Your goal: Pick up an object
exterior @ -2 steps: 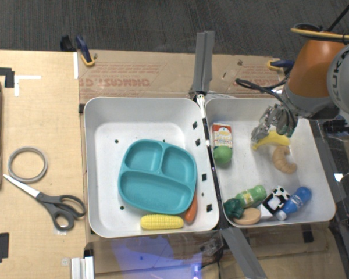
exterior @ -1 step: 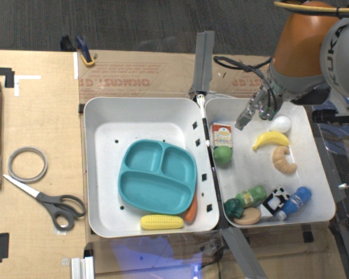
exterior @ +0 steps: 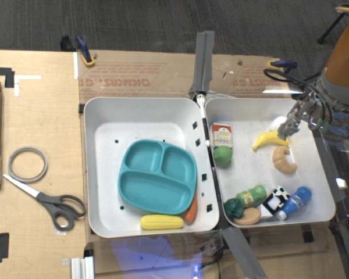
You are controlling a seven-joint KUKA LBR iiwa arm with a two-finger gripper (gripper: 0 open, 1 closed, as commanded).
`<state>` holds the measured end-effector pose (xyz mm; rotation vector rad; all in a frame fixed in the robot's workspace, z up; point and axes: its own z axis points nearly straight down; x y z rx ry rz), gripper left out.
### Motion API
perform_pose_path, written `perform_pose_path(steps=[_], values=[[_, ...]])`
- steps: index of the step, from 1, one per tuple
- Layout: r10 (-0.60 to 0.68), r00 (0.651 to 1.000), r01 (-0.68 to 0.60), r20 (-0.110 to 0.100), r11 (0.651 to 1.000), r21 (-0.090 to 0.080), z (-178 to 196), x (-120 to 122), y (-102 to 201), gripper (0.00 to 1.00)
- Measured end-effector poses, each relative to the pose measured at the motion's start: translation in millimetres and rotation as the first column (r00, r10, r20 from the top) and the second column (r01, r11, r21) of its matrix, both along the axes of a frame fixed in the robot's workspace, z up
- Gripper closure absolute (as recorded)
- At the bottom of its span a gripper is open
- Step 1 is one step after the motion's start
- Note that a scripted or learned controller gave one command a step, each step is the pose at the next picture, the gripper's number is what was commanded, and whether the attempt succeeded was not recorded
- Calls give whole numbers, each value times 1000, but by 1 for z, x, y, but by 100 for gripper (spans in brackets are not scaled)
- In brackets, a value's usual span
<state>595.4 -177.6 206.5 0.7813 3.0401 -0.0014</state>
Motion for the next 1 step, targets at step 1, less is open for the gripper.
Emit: perform_pose_path(steps=[1], values=[[33,999,-33,-1,999,2,-115,-87,-1,100]])
